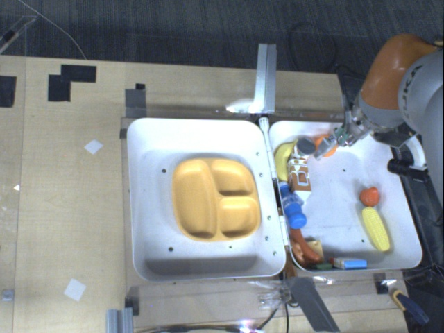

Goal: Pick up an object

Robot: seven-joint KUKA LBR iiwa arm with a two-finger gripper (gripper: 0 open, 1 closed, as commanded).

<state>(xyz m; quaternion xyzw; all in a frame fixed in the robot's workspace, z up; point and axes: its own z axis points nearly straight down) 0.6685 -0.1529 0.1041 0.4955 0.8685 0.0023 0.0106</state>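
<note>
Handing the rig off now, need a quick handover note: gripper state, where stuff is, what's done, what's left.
Gripper: low at the top of the right bin, close to an orange piece; a grasp is not confirmed.
Right bin: banana and brown box along the left wall, blue bottle below them, corn cob and small tomato to the right, blue marker at the bottom edge.
Left bin: yellow divided tray.
Done: nothing lifted.
Left: get a firm grip on one object and raise it.
</note>
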